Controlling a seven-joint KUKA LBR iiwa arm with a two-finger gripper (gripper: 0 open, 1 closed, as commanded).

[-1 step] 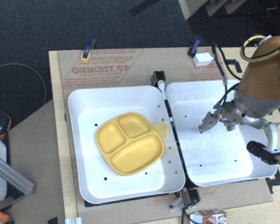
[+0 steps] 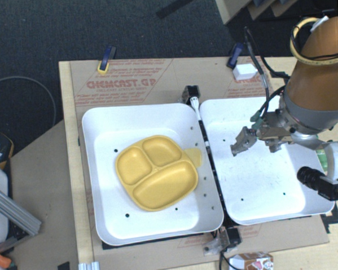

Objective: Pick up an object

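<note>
Yellow plastic is what you see first: a divided plate [image 2: 156,172] with three compartments lies flat in the left bin [image 2: 97,163], roughly in its middle, turned at a slant to the bin's walls. A small tab on the plate's right edge points toward the divider between the bins. Your end effector [image 2: 241,144] is over the right bin [image 2: 263,208], in its upper half, well apart from the plate and on the far side of that divider. Nothing sits between its fingers; whether they stand apart or together you cannot tell from this angle. The grey arm [image 2: 314,101] with its orange band reaches in from the right. Both bins rest on a worktop [image 2: 155,81] covered with printed brown board.
</note>
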